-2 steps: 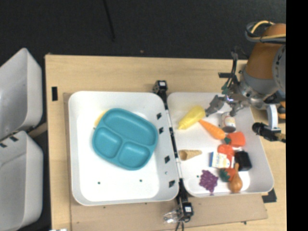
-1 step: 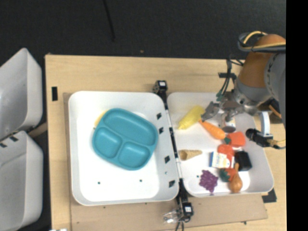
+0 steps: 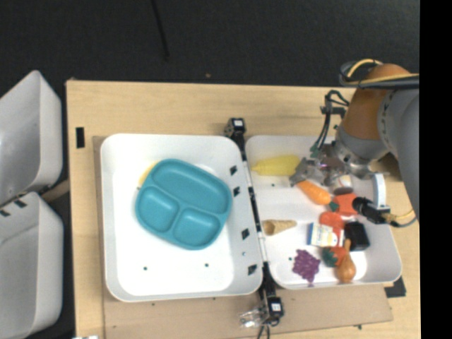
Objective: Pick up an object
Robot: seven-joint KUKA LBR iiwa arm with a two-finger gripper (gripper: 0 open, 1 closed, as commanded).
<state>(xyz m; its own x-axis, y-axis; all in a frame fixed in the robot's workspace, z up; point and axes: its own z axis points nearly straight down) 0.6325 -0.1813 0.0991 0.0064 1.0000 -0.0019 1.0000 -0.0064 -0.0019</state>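
One arm — bent low from right | fingers over carrot — grip unclear

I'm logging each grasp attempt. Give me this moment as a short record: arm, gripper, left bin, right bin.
arm: reaches in from the right, over the right bin
gripper: low at the bin's far side, between the corn and the carrot
grasp: cannot tell
left bin: blue tray, something yellow under its far-left edge
right bin: corn, carrot, cone, purple grapes, small box, black block, other small toys
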